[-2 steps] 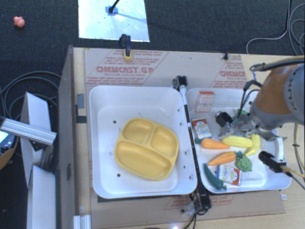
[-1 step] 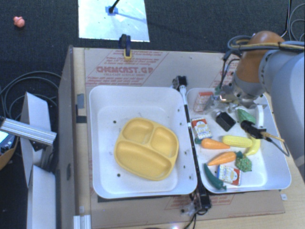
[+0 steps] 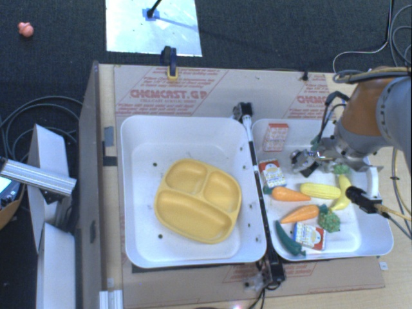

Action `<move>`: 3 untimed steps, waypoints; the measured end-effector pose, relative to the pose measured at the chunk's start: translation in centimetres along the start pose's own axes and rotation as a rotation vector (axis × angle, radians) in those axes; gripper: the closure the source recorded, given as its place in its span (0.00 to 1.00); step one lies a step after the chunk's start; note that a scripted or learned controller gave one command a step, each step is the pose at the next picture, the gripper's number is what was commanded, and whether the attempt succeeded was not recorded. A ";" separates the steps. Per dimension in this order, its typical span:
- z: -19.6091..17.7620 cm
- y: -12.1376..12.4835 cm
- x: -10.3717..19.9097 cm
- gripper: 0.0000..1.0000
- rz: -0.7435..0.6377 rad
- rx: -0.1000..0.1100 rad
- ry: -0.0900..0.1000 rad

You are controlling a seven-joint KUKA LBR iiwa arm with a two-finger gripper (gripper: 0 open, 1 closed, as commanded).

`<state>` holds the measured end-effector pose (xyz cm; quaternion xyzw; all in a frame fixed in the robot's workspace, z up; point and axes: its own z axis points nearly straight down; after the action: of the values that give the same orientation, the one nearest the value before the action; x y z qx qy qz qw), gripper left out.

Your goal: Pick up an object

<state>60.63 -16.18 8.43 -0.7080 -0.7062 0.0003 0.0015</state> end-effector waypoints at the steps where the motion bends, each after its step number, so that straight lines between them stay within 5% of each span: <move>1: 0.1 -6.6 1.1 0.00 -0.001 0.003 0.000; 2: -1.1 -6.2 1.1 1.00 -0.004 -0.007 -0.002; 3: -2.5 -2.6 6.7 1.00 -0.012 -0.007 -0.002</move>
<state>58.09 -9.46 10.95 -0.7038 -0.7104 -0.0017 -0.0016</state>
